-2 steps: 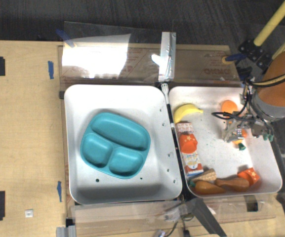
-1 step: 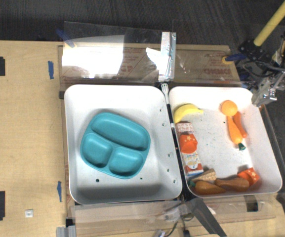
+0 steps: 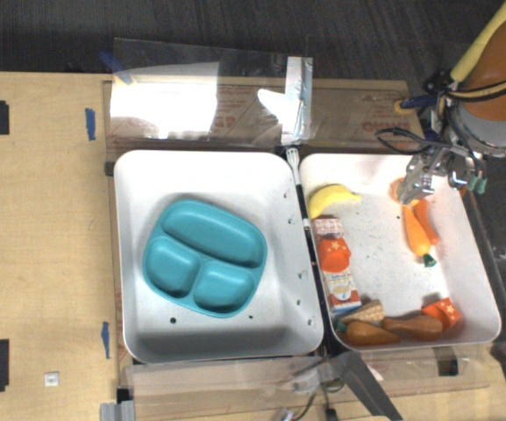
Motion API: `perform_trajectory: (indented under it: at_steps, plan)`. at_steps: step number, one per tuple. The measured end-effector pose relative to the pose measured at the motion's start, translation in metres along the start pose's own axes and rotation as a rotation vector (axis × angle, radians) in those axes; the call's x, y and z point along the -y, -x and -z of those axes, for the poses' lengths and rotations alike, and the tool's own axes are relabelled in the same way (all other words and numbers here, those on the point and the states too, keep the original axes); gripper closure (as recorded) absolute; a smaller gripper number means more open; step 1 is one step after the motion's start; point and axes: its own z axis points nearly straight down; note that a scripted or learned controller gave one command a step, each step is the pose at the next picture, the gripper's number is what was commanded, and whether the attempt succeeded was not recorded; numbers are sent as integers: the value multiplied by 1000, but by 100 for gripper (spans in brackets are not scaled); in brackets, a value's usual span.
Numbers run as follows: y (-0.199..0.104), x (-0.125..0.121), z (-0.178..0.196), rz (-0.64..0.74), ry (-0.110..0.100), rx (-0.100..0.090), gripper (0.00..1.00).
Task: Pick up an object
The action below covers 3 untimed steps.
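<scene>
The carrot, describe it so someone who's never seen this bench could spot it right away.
Look in the right bin, the one beside the bin holding the teal tray. Near its right wall, just below the gripper, lies the carrot: a slim orange stick with a green tip, longer than the round tomato.

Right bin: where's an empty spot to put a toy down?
In the right bin, the bare middle floor lies between the tomato package and the carrot, above the bread. The bottom edge and left wall are crowded, and the hand hovers at the top.
</scene>
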Motion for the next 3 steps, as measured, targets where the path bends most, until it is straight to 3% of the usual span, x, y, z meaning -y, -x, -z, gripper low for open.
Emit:
perform_trajectory:
  at_steps: [1,2,3]
  plan:
    - [2,2,4,-2,-1,8,0]
    - [-12,27,-79,162,-3,12,0]
    - [-30,57,-89,129,-2,8,0]
